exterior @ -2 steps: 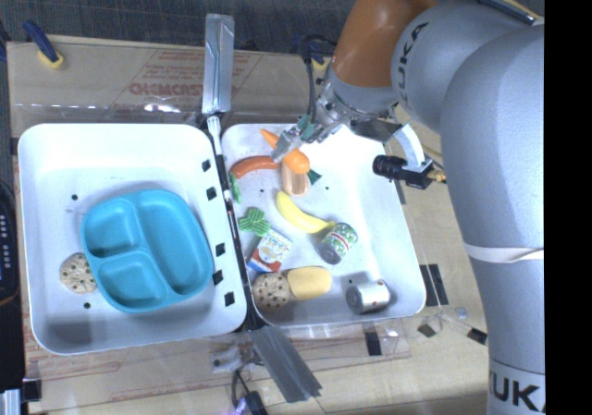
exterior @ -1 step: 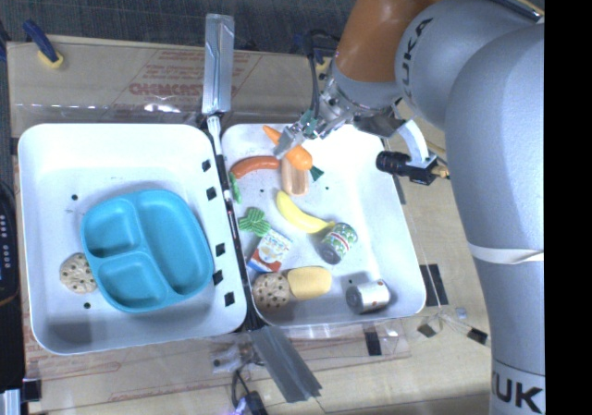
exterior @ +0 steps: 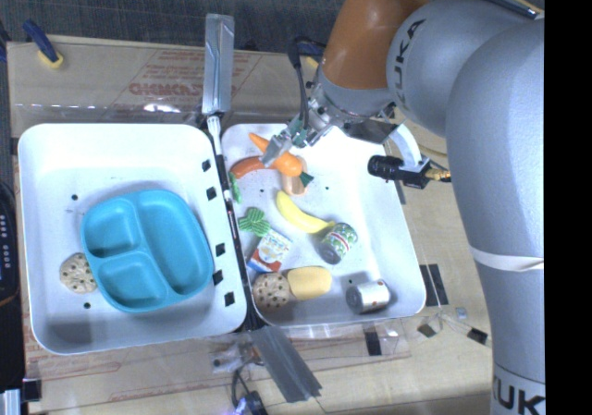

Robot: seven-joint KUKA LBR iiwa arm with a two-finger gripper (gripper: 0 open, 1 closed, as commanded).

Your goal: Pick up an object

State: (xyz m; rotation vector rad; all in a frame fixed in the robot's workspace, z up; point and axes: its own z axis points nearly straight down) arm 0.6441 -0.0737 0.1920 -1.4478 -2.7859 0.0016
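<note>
Toy food fills the right bin (exterior: 407, 247). At its top end lie a carrot (exterior: 260, 140), an orange ball (exterior: 289, 164) and a reddish sausage shape (exterior: 246, 166). A yellow banana (exterior: 298, 213) lies in the middle. Beside it rests a small can (exterior: 339, 241) with a green and red label. Near the front edge sit a cookie (exterior: 271, 289), a yellow lump (exterior: 309, 282) and a silver can (exterior: 367, 295) on its side. A green leafy toy (exterior: 252, 221) and a small packet (exterior: 270, 247) lie by the left wall.

The claw (exterior: 277, 152) hangs over the top end of this bin, right above the orange ball and carrot. I cannot tell if it is open or closed.

The left bin (exterior: 46, 154) holds a blue plate (exterior: 146, 249) with three sections. Another cookie (exterior: 78, 273) lies touching its left edge. Both bins sit on the counter (exterior: 111, 71).
</note>
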